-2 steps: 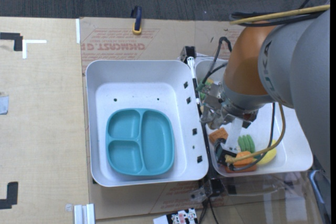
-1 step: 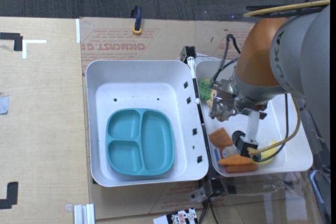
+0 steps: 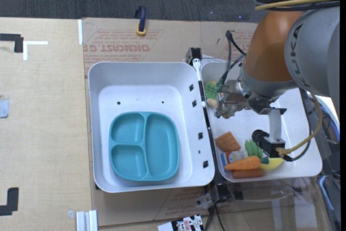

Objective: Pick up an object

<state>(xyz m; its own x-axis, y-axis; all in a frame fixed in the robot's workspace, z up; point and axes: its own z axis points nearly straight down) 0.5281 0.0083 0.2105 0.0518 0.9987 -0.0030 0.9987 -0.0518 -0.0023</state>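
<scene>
I have the gripper (image 3: 226, 107) low over the upper left of the right bin (image 3: 303, 165), near the bin's left wall — whether it is apart or together I cannot tell, and nothing shows in its grasp. Candidate objects sit clustered at the bin's near edge: a toy carrot (image 3: 243, 163), an orange wedge (image 3: 227, 142), green pieces (image 3: 252, 147). The left bin (image 3: 102, 84) holds a teal divided plate (image 3: 145, 146) — probably the drop zone.

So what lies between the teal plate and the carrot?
In the camera view: the teal plate and carrot are parted by bare white floor of the left bin and the two bins' adjoining walls.
</scene>
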